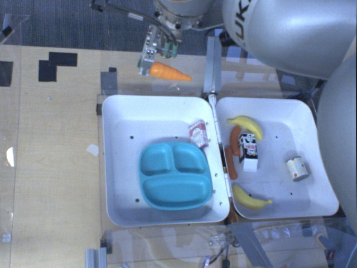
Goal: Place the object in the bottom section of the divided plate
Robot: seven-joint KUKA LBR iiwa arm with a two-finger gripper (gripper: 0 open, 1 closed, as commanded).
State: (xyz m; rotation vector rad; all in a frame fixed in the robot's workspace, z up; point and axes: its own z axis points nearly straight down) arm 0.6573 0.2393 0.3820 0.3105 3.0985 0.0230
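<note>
Above the left bin (111, 149), the gripper (149, 66) clasped a carrot (167, 72), which should be lowered squarely over the plate (175, 176)'s wide bottom section.

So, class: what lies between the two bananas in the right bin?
In the camera view, between the upper banana and the lower banana stand a small carton and a sausage.

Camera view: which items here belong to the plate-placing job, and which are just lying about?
Part of the job:
- carrot, at the gripper above the bins
- blue divided plate in the left bin; its wide bottom section is the target

Lying about:
- small red packet beside the plate
- two bananas
- sausage
- milk carton
- small can
</note>
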